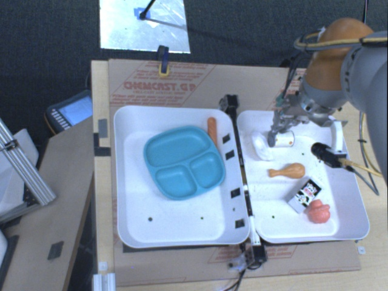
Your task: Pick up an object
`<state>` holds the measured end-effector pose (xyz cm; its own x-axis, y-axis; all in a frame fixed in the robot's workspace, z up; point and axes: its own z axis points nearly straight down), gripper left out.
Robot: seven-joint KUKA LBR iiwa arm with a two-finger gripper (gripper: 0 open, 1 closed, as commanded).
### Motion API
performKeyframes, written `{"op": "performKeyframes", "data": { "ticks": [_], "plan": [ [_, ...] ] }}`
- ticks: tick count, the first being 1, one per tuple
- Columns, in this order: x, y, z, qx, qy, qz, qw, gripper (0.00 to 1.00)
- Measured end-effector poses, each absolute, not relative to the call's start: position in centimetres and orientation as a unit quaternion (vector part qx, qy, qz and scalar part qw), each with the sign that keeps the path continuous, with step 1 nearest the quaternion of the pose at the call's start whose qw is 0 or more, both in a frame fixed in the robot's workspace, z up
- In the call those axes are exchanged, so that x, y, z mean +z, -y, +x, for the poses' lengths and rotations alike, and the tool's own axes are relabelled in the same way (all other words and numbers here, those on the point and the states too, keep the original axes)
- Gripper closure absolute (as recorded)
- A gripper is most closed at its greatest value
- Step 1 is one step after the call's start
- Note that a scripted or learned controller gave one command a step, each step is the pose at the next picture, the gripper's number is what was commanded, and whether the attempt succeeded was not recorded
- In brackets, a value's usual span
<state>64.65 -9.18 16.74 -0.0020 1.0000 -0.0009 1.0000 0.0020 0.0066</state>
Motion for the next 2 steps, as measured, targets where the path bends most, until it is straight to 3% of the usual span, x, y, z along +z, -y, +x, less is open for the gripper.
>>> {"op": "performKeyframes", "data": {
  "ticks": [1, 2],
  "plan": [
    [22.19, 9.20, 64.81, 0.0022, -0.709, 0.705, 0.003, 1.00],
    [22.10, 9.18, 64.90, 0.0010, -0.709, 0.705, 0.001, 1.00]
  ]
}}
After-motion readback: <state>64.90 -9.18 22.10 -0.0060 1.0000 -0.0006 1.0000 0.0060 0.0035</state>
